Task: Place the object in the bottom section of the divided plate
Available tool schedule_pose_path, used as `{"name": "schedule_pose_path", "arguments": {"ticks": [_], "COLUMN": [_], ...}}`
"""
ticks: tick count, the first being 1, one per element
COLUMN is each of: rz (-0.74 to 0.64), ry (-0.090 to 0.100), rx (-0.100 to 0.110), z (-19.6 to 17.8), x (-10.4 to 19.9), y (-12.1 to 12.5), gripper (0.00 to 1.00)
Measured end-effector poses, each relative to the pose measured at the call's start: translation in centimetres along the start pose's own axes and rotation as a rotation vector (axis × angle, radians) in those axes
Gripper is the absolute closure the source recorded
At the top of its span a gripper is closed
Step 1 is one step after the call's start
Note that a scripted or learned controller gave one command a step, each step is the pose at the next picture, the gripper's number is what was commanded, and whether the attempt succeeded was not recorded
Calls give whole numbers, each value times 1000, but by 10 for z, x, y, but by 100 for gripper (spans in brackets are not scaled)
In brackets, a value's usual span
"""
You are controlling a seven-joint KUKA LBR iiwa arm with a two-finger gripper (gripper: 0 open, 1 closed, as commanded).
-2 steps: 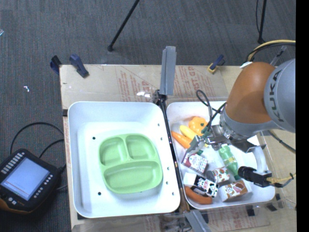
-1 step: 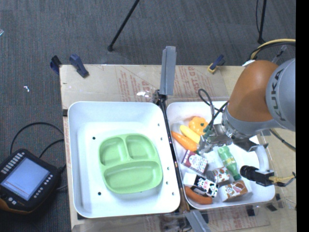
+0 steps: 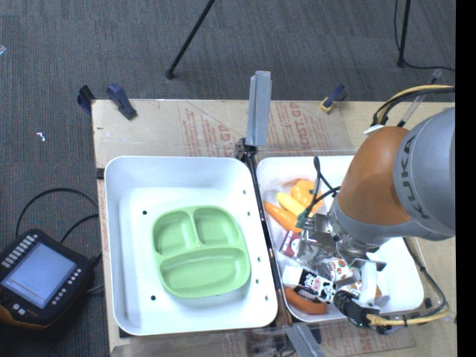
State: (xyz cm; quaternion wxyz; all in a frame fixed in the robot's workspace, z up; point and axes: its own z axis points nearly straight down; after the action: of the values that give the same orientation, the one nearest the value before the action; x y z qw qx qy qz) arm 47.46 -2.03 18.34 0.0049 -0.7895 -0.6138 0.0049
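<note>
Grey and orange, the arm is hanging over the right bin (image 3: 416, 292), its end effector (image 3: 327, 262) sitting down among the toys; whether it is wide or narrow I cannot tell. An orange piece (image 3: 281, 216) is lying just left of it, long axis slanting. Further left, the green plate (image 3: 199, 251) is waiting, its bottom section nearest the camera.

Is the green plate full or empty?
Empty. The green plate lies flat in the left bin, and all three sections show bare green. The toys are in the right bin.
</note>
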Motion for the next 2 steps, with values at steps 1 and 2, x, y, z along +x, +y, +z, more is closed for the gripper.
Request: {"name": "schedule_pose_path", "arguments": {"ticks": [1, 2], "rz": [352, 854], "ry": [-2, -3], "rx": [-4, -4], "z": [-50, -52], "x": [41, 63], "y": [-10, -16], "gripper": [100, 100]}}
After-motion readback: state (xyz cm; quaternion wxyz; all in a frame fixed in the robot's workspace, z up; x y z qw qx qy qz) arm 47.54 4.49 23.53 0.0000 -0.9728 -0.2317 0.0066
